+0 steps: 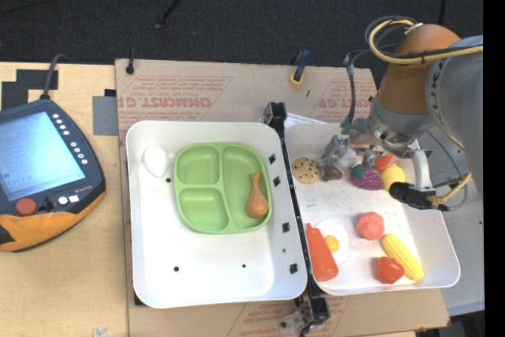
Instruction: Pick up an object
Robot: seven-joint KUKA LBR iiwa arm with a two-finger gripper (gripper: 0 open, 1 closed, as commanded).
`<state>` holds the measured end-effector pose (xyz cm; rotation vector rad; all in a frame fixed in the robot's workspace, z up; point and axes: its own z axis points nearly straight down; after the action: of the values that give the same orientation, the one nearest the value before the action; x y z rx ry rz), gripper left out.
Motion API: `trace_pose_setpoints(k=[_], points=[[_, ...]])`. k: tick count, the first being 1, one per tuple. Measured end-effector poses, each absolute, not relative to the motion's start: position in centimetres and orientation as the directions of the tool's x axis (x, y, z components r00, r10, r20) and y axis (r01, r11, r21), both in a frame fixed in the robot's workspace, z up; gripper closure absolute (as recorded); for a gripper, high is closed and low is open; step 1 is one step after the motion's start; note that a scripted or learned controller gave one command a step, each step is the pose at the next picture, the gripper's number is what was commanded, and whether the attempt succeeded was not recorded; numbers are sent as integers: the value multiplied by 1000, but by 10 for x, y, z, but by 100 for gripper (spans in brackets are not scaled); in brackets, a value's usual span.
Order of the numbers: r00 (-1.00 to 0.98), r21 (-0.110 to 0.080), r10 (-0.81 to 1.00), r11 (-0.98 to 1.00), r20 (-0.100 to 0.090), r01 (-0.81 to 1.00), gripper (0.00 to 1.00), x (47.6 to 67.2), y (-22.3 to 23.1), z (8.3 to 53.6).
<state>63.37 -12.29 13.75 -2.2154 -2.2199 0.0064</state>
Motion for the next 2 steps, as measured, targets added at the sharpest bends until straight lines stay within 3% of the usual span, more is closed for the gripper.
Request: trace_pose_setpoints(k=[1,2], points=[[-2,1,1000,2,1,1000,0,636,-119,88],[1,5,1000,-1,4,1000,100,637,-120,102]])
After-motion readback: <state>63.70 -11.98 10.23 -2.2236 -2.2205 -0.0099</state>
